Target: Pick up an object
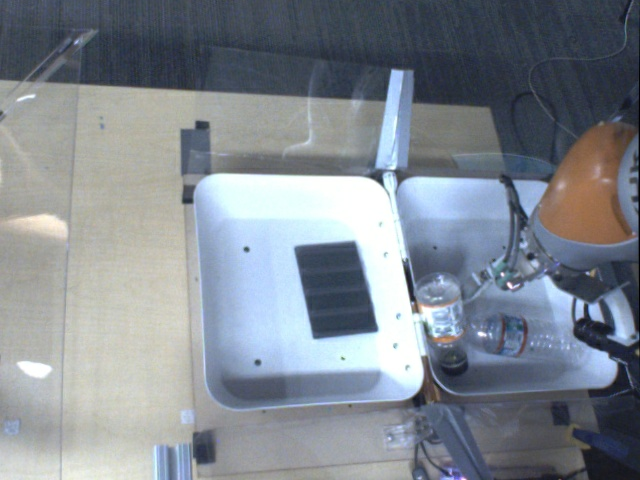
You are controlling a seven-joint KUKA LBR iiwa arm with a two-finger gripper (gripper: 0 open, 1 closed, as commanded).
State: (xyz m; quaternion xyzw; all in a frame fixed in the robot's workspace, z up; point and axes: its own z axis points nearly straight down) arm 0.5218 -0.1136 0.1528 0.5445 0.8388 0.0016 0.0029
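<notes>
Gripper (508, 276) state unclear; two bottles (441, 318) right bin (450, 208), one black pad (335, 289) left.

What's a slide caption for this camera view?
Arm over right bin holding two bottles; dark pad in left bin.

Heads up — your arm (597, 203) gets chopped off by the right edge, and it hides the gripper completely — fingers unreadable.

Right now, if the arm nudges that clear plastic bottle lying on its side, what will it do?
The clear plastic bottle with the blue label lies flat on the right white bin floor, so it would probably roll. It looks empty, likely light and crushable.
</notes>
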